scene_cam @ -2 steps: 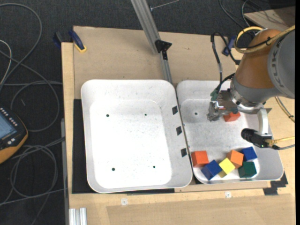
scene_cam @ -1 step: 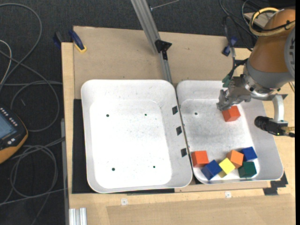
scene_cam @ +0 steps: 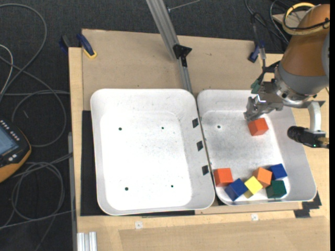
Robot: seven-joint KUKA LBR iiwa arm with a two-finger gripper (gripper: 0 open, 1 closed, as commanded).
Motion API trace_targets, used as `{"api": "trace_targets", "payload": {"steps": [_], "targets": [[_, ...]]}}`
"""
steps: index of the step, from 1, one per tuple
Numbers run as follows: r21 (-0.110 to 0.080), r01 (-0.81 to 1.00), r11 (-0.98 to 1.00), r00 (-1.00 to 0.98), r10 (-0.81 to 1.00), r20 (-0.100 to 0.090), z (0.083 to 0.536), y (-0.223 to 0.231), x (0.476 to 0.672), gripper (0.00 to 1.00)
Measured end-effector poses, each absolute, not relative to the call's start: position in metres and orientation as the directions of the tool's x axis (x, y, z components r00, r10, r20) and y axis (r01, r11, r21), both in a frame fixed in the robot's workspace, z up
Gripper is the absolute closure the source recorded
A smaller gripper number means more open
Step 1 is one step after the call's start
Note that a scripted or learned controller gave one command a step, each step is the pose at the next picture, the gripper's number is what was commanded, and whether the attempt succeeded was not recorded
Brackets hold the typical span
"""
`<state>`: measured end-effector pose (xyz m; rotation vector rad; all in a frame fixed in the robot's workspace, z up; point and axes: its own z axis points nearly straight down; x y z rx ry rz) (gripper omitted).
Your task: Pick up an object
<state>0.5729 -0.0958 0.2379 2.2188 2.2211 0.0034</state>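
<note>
Gripper (scene_cam: 257, 114) over right bin (scene_cam: 293, 156), fingers closed on an orange-red block (scene_cam: 258, 126) held above the bin floor. Other blocks (scene_cam: 254, 184) clustered at near edge.

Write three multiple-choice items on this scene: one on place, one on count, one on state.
1. Where is the cluster of blocks?
A. Left bin
B. Right bin's near edge
C. On the bench

2. How many blocks are in that cluster?
A. Three
B. Six
C. Nine

3. What lies directly under the claw?
A. Orange-red block
B. Yellow block
C. Green block

Key: 1 B, the cluster sits along the right bin near edge. 2 B, two orange, two blue, one yellow, one green. 3 A, the orange-red block lies just below the claw.
</note>
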Motion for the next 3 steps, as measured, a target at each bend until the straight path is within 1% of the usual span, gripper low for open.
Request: {"api": "trace_targets", "payload": {"steps": [1, 2, 3], "targets": [[0.003, 1.000, 0.007, -0.007, 1.000, 0.002, 0.248, -0.044, 0.593, 1.00], [0.002, 1.000, 0.006, -0.006, 1.000, 0.001, 0.237, 0.002, 0.609, 1.00], [0.003, 1.000, 0.008, -0.008, 1.000, 0.003, 0.241, 0.065, 0.626, 1.00]]}}
